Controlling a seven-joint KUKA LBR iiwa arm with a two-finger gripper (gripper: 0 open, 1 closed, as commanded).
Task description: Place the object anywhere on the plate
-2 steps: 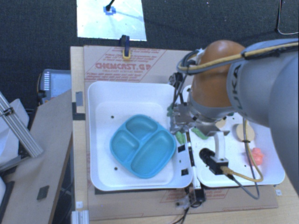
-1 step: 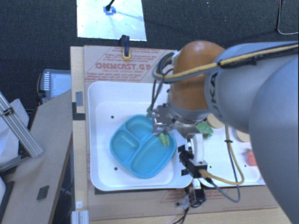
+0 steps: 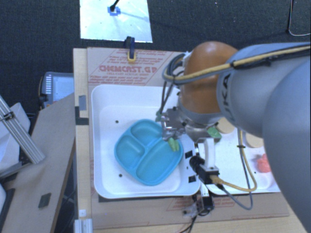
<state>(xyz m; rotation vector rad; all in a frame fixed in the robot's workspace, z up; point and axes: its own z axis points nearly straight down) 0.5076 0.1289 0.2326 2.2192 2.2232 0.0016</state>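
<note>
I see the claw (image 3: 171,136) low over the right edge of the blue plate (image 3: 146,154), which lies in the left white bin (image 3: 104,144) at the centre of the frame. A small green object (image 3: 173,144) sits at its tip, touching the plate's rim. How far the claw is open I cannot tell.

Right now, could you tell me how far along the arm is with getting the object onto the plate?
Done so far: the arm has carried the gripper over the right edge of the blue plate in the left bin. In hand: a small green object sits right at the gripper's tip over the plate rim; whether it is gripped or already resting there is unclear. Left: confirming the release and withdrawing.
</note>
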